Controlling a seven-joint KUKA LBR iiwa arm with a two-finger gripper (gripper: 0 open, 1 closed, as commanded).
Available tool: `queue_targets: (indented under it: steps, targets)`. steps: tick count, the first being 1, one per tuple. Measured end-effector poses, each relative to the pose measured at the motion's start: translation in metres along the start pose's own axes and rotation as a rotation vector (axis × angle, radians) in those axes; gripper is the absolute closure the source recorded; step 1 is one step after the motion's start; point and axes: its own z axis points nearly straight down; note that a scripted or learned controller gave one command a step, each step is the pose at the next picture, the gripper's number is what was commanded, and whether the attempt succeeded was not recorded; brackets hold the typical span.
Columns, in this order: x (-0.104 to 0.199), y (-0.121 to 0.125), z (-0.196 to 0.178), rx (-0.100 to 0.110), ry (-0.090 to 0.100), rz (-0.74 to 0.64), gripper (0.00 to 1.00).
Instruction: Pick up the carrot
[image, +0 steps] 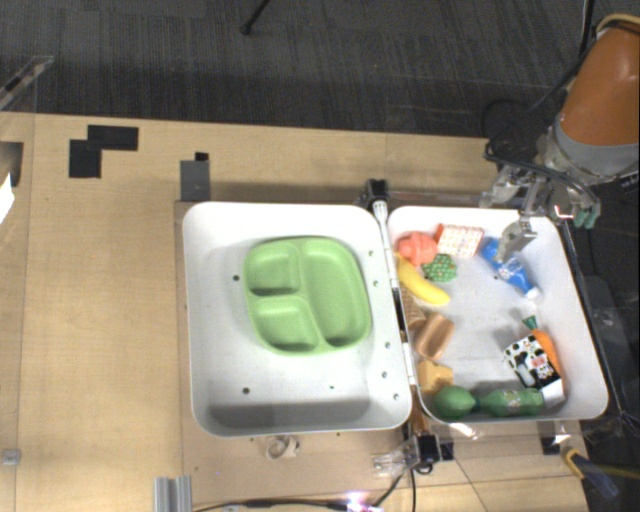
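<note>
The gripper hung over the far part of the right bin, just above a blue bottle; whether it was released or clenched I cannot tell. The carrot lay near that bin's right wall, well apart from the gripper, beside a black-and-white cow toy. A green divided plate sat in the left bin.

Your carrot: small, orange, dark green stub at its upper end. It lies flat in the right bin, near the right wall toward the front corner, long axis running roughly front to back. Its left side touches a black-and-white spotted toy, which partly covers it.
</note>
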Motion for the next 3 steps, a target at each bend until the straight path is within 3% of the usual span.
queue_targets:
  steps: [1,2,3]
  targets:
    - [-0.015,0.054,0.021,-0.002,0.002,0.318,0.00]
    - [0.007,0.112,0.035,-0.002,0.004,0.446,0.00]
    - [0.001,0.031,-0.114,0.001,-0.014,0.514,0.00]
